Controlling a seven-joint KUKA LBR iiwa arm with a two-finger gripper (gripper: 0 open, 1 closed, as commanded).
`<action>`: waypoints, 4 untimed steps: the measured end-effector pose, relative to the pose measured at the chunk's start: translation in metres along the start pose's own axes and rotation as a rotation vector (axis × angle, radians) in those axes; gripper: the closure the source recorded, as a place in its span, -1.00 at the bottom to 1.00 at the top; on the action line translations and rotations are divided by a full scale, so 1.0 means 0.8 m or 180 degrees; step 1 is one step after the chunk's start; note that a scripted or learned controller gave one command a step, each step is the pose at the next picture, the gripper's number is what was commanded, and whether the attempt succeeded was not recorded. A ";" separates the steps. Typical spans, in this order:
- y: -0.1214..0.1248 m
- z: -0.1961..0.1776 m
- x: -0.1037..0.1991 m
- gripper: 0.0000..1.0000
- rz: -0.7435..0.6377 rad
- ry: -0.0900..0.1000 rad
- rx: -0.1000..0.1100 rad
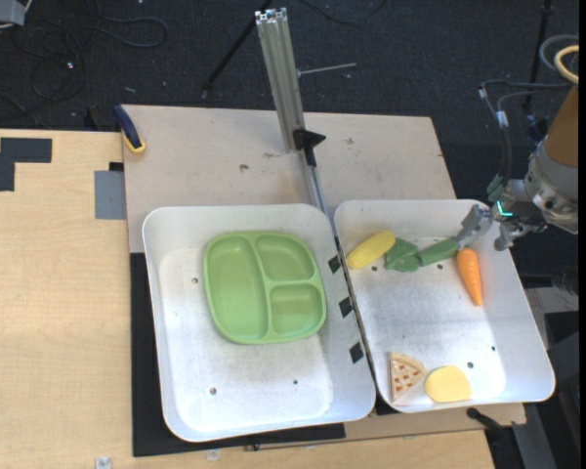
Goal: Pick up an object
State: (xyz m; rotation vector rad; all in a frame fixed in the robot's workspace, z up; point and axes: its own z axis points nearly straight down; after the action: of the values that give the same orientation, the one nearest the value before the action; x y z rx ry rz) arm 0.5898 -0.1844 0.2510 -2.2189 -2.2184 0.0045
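**A:** Is any writing or brand showing on anything?

**B:** None that I can read. The green divided plate (266, 287), the toys and both bins are showing plain surfaces from this camera.

**A:** What is the claw doing?

**B:** The gripper (490, 225) is hanging at the upper right corner of the right bin (533, 338), just over its far rim. I cannot tell how it is set, because it is too small and blurred against the dark floor. Nothing is visibly sitting in it.

**A:** Is it touching anything?

**B:** The carrot (470, 276) is lying just below it, and the thin end of the green vegetable (421, 255) is reaching up toward it. Whether the gripper is touching either one, I cannot tell.

**A:** Where are the things to pick lying?

**B:** All are sitting in the right bin. The yellow corn (370, 249) is lying near the far left corner, touching the green vegetable's leafy end. The pizza slice (403, 376) and the yellow round piece (448, 385) are lying side by side near the front edge.

**A:** And open room?

**B:** The middle of the right bin is lying bare between the far group and the front pair. In the left bin (176, 360) the plate is sitting toward the far right, leaving white floor open along the front and left. The two bins are meeting at a shared edge with black clips (346, 307). A metal post (285, 86) is standing behind them.
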 end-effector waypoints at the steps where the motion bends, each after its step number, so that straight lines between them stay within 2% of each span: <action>1: 0.001 -0.002 0.000 -1.00 -0.0001 -0.0003 -0.0013; 2: 0.011 0.069 0.007 -1.00 -0.0014 0.0004 0.0010; 3: 0.010 0.146 -0.002 -1.00 0.0003 0.0003 0.0012; 4: 0.012 0.201 -0.002 -1.00 0.0002 0.0000 -0.0018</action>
State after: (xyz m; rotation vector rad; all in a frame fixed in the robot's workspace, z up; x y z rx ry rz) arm 0.5987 -0.1859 0.0902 -2.2225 -2.2204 -0.0019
